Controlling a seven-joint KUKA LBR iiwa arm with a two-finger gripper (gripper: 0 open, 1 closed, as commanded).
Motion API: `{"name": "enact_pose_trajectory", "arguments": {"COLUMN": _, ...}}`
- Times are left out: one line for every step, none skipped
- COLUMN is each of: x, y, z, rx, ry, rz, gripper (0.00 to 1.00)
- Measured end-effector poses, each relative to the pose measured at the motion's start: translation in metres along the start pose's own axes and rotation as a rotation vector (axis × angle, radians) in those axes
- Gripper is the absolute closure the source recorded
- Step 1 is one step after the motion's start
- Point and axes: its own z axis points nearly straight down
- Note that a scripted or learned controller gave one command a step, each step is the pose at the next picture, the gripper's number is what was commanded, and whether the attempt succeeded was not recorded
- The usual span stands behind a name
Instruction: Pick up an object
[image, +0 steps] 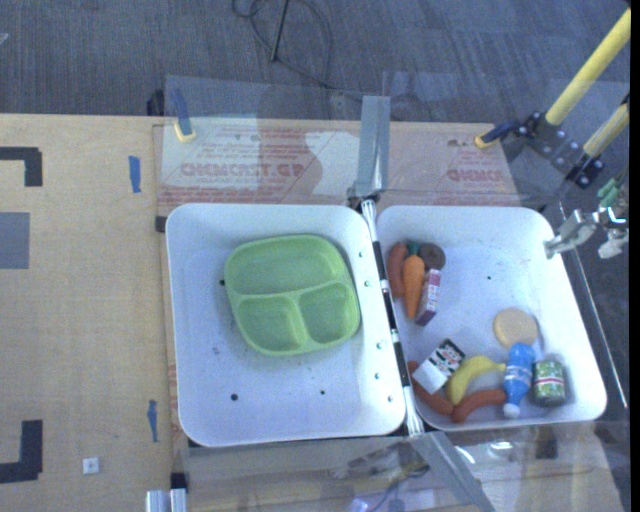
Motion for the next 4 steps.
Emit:
{"name": "enact_pose_trajectory", "arguments": {"x": 0.016, "y": -0.074, "z": 0.132, "rx": 0.002, "ry": 0.001, "rz": 0.027, "gripper": 0.0}}
{"name": "enact_pose_trajectory", "arguments": {"x": 0.015, "y": -0.034, "z": 0.191, "rx": -0.004, "ry": 0.002, "rz": -0.108, "gripper": 0.0}}
{"name": "enact_pose_trajectory", "arguments": {"x": 0.012, "y": -0.033, "z": 0.181, "rx": -0.007, "ry": -0.001, "rz": -0.104, "gripper": 1.0}}
{"name": "enact_pose_trajectory", "arguments": {"x": 0.051, "y": -0.017, "z": 0.087, "rx": 0.001, "ry": 0.0, "rz": 0.04, "gripper": 1.0}}
